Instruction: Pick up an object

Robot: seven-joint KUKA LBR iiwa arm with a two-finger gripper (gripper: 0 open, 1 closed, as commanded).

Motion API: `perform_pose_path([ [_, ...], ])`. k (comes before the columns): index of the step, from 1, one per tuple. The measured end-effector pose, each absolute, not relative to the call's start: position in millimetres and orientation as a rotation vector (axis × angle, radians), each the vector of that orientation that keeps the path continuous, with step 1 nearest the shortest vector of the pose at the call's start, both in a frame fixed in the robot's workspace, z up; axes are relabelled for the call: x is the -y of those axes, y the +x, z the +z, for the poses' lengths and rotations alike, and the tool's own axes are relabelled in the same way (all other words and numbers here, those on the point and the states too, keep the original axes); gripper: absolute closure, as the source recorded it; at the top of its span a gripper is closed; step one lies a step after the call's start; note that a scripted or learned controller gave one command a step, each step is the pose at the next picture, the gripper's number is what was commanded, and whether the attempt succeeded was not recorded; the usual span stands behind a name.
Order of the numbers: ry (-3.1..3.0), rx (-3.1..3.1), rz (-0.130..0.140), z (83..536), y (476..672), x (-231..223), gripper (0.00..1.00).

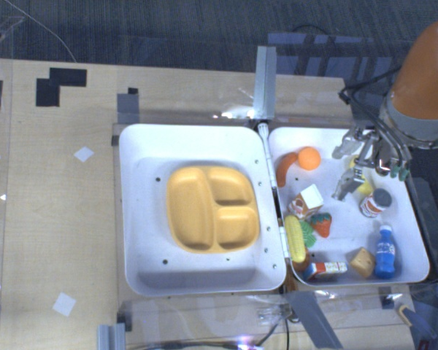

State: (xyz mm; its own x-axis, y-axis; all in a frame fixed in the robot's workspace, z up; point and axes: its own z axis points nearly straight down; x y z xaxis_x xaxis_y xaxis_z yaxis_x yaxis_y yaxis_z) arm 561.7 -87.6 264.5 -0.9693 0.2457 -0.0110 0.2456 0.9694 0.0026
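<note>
Red bottle (327,269) at bin's (422,254) near wall; hand (352,172) above, grip state unclear

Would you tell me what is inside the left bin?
The left bin holds one yellow divided tray, its three compartments bare. What lies beneath the tray is covered.

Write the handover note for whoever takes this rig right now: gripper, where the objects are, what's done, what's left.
Gripper: low over the upper right of the right bin; nothing visible between its fingers, and I cannot tell whether they are open or shut.
Objects: all in the right bin. Orange ball at top, yellow piece beside the gripper, small can just below it, blue bottle and corn cob lower down.
Left bin: holds a yellow divided tray.
Done: nothing lifted.
Left: grasp one object and lift it out.
</note>
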Motion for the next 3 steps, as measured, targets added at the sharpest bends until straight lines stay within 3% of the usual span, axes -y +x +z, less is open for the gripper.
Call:
perform_pose_path([
  [1,0.860,-3.019,0.001,124.8,566.0,142.1,0.00],
  [2,1.358,-2.825,0.002,107.0,604.6,178.8,0.00],
  [3,1.311,-2.859,-0.004,91.8,666.5,178.5,0.00],
])
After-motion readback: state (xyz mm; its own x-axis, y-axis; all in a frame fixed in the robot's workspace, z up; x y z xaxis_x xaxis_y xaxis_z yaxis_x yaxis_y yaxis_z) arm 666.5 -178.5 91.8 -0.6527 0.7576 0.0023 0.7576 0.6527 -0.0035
